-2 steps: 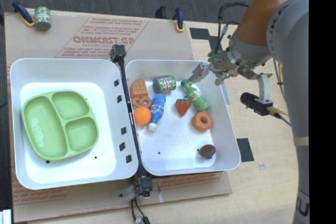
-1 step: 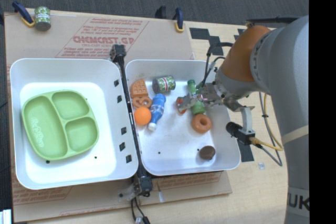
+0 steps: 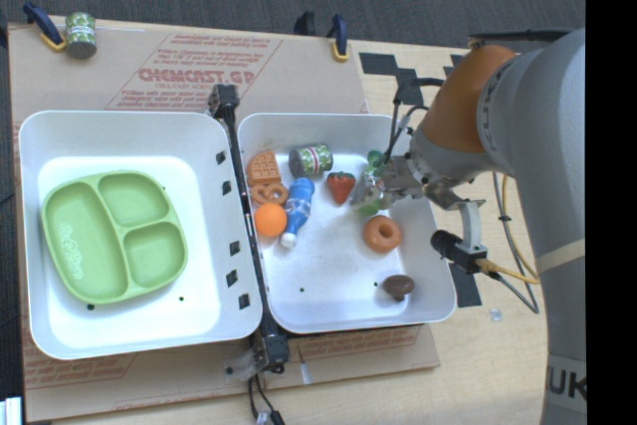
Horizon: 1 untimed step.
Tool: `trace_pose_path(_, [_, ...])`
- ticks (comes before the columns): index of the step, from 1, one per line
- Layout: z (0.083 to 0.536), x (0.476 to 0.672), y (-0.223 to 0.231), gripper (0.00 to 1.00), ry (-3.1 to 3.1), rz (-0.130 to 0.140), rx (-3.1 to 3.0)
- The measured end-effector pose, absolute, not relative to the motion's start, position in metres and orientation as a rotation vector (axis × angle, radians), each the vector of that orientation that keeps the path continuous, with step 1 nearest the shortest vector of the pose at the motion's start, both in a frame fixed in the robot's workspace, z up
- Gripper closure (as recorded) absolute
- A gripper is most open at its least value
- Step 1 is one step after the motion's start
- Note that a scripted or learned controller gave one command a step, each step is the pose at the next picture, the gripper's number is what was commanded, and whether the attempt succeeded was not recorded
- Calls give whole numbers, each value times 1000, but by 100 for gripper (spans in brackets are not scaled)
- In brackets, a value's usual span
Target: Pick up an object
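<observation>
The metal two-finger gripper [image 3: 376, 186] is low in the white right bin [image 3: 328, 299], over a small green object [image 3: 374, 157]; its state I cannot tell. The glazed brown doughnut [image 3: 382, 234] lies at six o'clock from it, probably the nearest other target.

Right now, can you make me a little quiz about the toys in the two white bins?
1. True or false: the green tray lies in the left bin.
2. What lies right beside the orange ball? A) blue bottle B) doughnut C) brown mushroom
3. Fill in: the strawberry sits between the small can and the ____ near the green thing.

Key: 1 true. 2 A. 3 gripper, which reaches into the right bin from the right.
</observation>
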<state>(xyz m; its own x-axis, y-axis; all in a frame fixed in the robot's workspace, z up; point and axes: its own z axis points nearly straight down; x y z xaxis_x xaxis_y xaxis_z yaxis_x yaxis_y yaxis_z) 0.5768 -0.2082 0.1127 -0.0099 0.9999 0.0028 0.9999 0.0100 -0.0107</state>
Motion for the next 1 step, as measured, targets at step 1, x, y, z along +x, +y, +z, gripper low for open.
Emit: trace_pose_path(1, [199,599,-122,100,-2226,3,-2210])
